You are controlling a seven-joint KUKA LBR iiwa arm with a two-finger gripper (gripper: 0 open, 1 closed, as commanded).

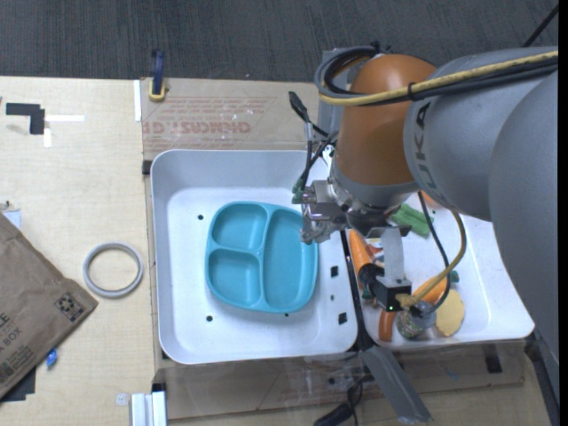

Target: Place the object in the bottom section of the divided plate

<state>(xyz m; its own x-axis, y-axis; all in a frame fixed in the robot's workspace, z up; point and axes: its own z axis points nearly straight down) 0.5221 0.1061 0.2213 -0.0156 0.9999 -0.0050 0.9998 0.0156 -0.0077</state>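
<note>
A light blue divided plate [262,256] lies in the left white bin [177,238]; it has two small sections on its left and one long section on its right. All its sections look bare. My gripper [310,227] hangs from the orange-banded wrist over the plate's upper right rim, near the wall between the two bins. The arm hides much of the right bin [497,282]. Toy foods lie there: an orange carrot [359,251], a green piece [411,218], a red piece [386,325] and a pale yellow slice [451,313].
A grey tape ring [113,268] and a brown paper bag [27,318] lie on the bench to the left of the bins. Printed cardboard [222,122] lies behind the left bin, with a blue clamp [157,74] at its corner.
</note>
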